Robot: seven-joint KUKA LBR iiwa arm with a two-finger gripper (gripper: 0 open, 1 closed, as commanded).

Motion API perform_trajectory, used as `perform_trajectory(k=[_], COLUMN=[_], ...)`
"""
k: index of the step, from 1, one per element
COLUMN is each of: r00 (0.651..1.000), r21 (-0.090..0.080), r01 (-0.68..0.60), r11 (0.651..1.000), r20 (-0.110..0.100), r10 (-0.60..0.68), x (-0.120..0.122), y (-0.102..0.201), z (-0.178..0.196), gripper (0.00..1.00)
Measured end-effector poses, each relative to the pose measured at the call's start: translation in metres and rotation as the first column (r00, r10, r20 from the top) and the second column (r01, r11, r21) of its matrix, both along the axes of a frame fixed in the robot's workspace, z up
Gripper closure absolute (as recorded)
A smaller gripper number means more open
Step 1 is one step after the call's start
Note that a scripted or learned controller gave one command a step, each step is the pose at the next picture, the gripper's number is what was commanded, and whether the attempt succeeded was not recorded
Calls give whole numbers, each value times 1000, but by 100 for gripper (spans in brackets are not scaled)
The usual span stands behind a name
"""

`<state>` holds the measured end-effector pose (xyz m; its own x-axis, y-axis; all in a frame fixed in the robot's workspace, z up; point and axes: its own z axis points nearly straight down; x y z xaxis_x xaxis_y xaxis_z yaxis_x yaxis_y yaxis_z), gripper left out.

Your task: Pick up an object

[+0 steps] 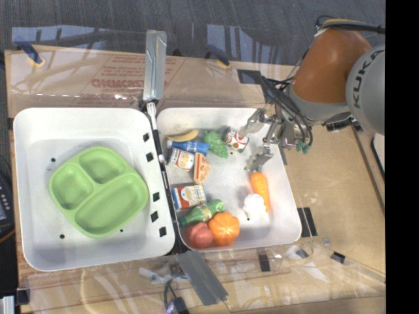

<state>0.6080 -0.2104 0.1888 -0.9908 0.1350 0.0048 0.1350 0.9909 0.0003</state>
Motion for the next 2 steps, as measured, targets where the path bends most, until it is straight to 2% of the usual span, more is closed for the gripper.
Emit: perform_trajectory(k=[1, 2], r00=[987, 986], r21=[2, 1], r01=[-160, -164], r11=[987, 986], r20=[-2, 0], r10=[160, 164], x=[36, -8], y=[68, -1], z=[-47, -47], gripper=[0, 0])
